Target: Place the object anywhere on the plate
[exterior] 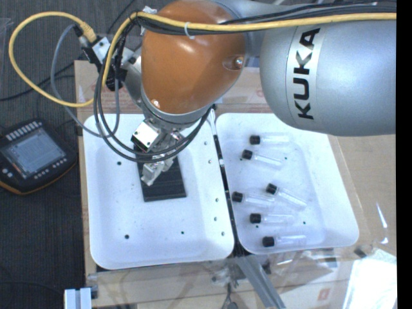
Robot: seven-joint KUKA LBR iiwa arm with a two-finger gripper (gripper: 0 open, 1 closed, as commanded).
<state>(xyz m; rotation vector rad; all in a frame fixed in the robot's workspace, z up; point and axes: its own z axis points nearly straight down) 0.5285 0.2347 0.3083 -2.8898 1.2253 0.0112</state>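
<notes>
A: Where is the two-finger gripper [154, 170]?

B: It hangs over the left bin, above the far end of the dark ribbed rectangular plate [164, 184]. Whether anything sits between its tips I cannot tell; the wrist hides them.

A: Start with the biggest thing, then.

B: The grey arm with its orange dome-shaped band [190, 53] reaches in from the right and covers the far part of the scene. "KUKA" reads in black letters down its grey link. A yellow cable [38, 40] loops away to the far left.

A: And beneath it?

B: Two bins side by side. The shallow white left bin [129, 237] holds the plate just left of its middle, long axis running near to far, slightly tilted. The shallow white right bin [335, 192] holds the objects: six clear plastic tubes with black caps [273, 190], scattered apart from one another.

A: Which way do they point?

B: All lie flat, long axes roughly left to right, caps at the left ends. None is on the plate.

A: Anything else?

B: A black handheld control pad with a grey screen [29, 156] lies left of the bins; its writing is too small to read.
</notes>
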